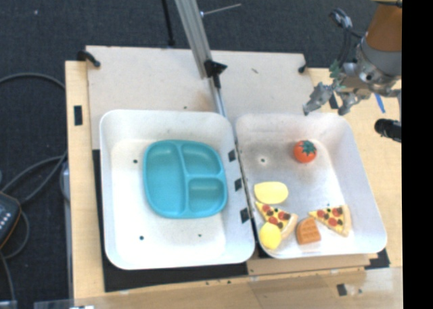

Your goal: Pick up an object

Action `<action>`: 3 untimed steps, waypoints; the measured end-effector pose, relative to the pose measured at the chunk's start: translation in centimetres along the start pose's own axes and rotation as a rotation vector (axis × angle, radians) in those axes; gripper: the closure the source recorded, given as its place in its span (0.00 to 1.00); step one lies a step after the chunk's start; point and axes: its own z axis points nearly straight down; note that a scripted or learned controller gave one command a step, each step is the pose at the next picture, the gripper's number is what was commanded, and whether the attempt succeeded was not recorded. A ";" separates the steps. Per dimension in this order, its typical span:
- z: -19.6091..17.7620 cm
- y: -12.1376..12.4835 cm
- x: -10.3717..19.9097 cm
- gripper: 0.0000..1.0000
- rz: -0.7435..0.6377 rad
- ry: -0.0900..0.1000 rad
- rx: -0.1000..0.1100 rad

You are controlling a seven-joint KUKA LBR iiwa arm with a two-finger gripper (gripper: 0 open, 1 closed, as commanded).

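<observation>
right, in the camera view your gripper (pixel 331 100) hangs over the far rim of the right bin (pixel 362 165), fingers spread apart with nothing between them. the tomato (pixel 305 151) sits nearest, alone on bare floor in the far part of that bin. aim for it: centre over it, drop straight, and avoid the crowded pizza slices (pixel 333 218) by the near wall.

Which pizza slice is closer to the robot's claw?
The pizza slice on the right, by the right bin's right-hand wall, is closer to the gripper. The other pizza slice lies farther left, beside the yellow pieces.
</observation>
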 end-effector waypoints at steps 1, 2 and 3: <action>0.0 0.0 0.0 0.00 -0.001 0.000 0.000; 6.3 0.0 -0.3 0.00 0.003 0.001 0.006; 12.5 0.4 -0.5 0.00 0.001 0.001 0.006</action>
